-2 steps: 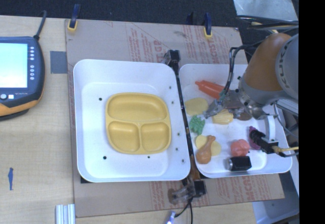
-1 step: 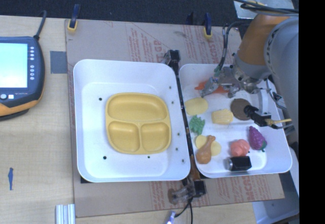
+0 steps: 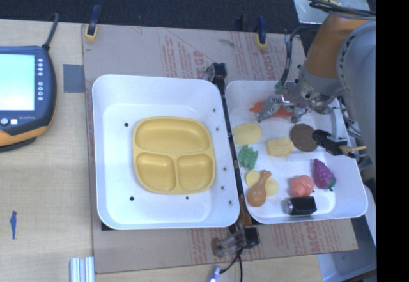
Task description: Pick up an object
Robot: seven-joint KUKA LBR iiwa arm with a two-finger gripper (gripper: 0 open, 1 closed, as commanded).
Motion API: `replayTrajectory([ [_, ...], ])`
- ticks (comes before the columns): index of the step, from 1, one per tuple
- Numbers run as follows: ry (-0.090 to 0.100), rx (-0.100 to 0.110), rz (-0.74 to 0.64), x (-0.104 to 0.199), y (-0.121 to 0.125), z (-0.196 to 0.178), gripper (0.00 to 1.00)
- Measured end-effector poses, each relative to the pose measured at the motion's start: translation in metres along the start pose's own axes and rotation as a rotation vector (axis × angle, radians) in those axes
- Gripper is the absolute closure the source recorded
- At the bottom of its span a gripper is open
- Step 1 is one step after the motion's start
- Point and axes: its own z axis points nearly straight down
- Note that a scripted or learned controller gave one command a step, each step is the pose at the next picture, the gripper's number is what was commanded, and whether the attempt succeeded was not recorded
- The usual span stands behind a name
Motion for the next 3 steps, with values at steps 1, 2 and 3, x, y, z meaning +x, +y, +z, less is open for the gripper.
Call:
replayTrajectory([
  [1, -0.009, -0.031, -0.002, -0.047, 0.003, -0.096, 0.0],
  [2, -0.005, -0.018, -0.005, -0.031, 0.003, -0.022, 0.0],
  [3, -0.007, -0.01, -0.006, -0.005, 0.002, 0.0, 0.0],
])
